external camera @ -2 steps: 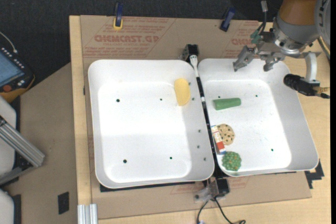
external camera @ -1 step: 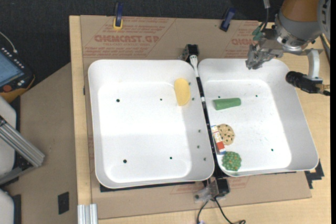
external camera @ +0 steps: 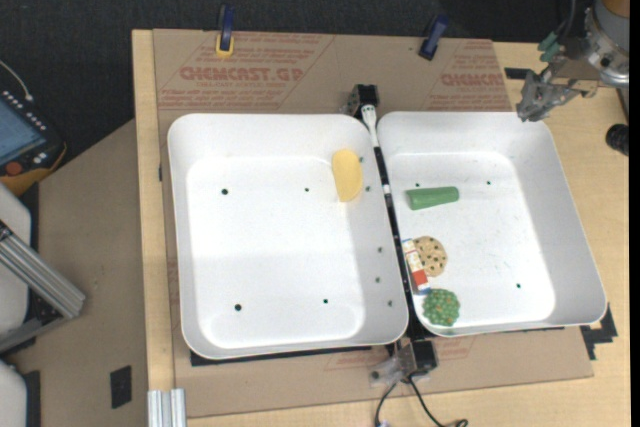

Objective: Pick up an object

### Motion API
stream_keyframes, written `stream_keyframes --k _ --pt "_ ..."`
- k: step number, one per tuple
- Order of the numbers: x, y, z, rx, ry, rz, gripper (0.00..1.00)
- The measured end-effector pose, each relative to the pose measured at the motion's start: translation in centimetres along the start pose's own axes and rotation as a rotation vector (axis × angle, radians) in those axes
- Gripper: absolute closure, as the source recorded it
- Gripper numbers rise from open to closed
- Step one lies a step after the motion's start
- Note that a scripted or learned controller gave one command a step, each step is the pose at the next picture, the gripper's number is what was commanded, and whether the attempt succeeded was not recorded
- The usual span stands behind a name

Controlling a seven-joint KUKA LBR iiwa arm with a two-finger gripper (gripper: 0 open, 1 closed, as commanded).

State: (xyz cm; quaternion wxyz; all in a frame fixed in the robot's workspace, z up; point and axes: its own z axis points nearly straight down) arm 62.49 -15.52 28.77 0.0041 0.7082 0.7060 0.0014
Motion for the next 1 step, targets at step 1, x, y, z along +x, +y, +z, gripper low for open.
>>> stream_keyframes --k 1 --pt "-2.87 -4.6 -5.34 0.0 -0.001 0.001 1.0"
